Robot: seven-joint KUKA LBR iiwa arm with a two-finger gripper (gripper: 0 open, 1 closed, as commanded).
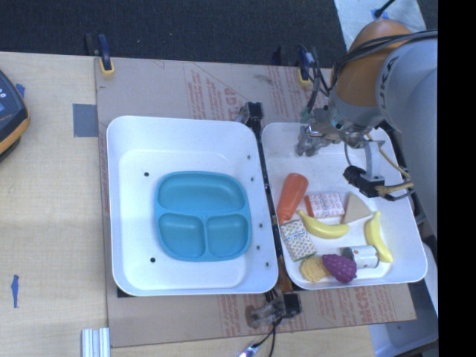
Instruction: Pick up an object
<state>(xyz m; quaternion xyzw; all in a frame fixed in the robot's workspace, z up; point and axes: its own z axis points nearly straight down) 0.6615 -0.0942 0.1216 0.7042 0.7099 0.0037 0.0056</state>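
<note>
While the jaws (311,141) hover at the right bin's (416,274) far edge, width indiscernible, the carrot (291,195) lies just nearward, lengthwise near-to-far.

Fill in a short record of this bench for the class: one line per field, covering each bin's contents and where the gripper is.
left bin: blue tray
right bin: carrot, two bananas, grapes, small packets
gripper: over right bin's far corner, above the carrot
held: nothing seen
arm: enters from right
</note>
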